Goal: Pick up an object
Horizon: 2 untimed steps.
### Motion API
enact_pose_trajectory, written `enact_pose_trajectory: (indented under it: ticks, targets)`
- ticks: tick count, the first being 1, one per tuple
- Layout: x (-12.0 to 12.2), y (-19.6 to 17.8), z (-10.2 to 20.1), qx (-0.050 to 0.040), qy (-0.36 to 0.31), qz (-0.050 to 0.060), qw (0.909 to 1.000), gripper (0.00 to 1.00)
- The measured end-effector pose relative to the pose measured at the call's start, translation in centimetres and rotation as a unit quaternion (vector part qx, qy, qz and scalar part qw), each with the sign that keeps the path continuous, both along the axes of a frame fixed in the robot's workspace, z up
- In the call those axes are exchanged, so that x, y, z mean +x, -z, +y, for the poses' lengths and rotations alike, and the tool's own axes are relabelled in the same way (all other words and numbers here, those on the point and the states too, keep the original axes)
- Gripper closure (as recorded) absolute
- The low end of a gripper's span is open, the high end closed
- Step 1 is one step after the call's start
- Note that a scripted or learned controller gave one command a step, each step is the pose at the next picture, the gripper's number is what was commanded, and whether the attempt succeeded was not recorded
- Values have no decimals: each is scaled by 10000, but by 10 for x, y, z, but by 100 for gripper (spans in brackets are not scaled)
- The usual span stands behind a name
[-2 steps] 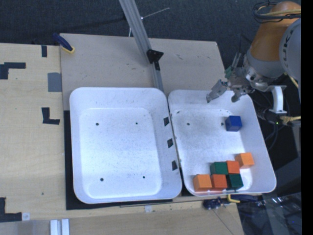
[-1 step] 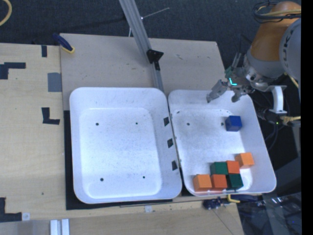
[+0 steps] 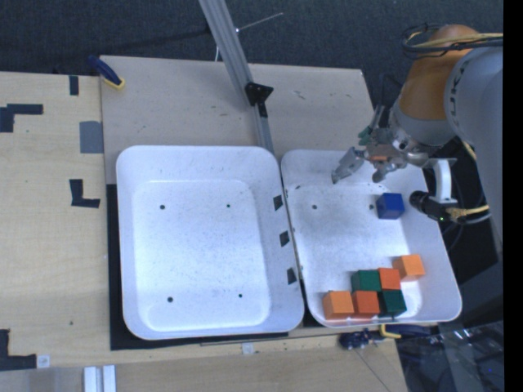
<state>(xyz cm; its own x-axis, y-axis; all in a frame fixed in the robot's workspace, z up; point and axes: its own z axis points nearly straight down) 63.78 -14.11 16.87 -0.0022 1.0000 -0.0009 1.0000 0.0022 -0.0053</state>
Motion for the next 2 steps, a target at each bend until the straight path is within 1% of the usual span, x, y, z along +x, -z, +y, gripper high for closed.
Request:
enact_pose_trajectory:
  ticks: [1,2]
  targets:
    - [-7,45,1,0,2,3,10000,0]
    - [-8,79,2,-1,0,1,10000,0]
